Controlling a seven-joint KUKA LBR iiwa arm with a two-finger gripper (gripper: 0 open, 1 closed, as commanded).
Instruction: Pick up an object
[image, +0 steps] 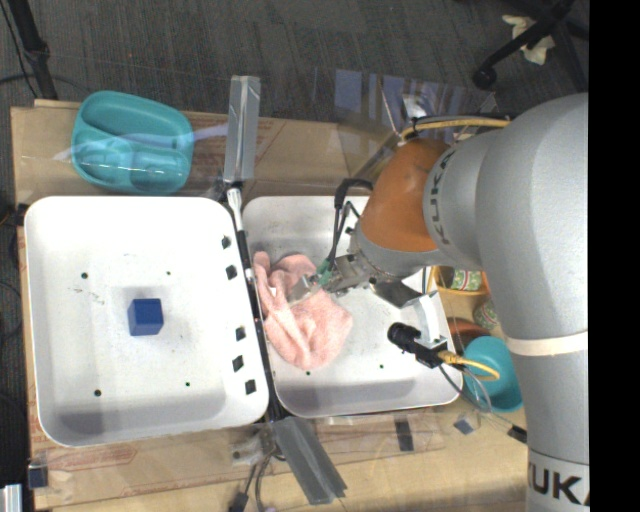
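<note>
Mid-frame, gripper (322, 277) sat low at pink cloth (303, 318) w/ arm overhead, so couldn't tell its grasp state.

Dark carpeted floor (200, 40) lies beyond the wooden bench (300, 140).

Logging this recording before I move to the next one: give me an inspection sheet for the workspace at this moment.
Surface: two white bins, left bin and right bin, on a wooden bench.
Job's things: pink cloth in right bin; blue cube in left bin.
Clutter: teal container behind left bin; teal object beside right bin.
Hand: hand at the cloth's upper edge; grip unclear.
Cables: yellow cable, black cable.
Surroundings: dark floor.
</note>
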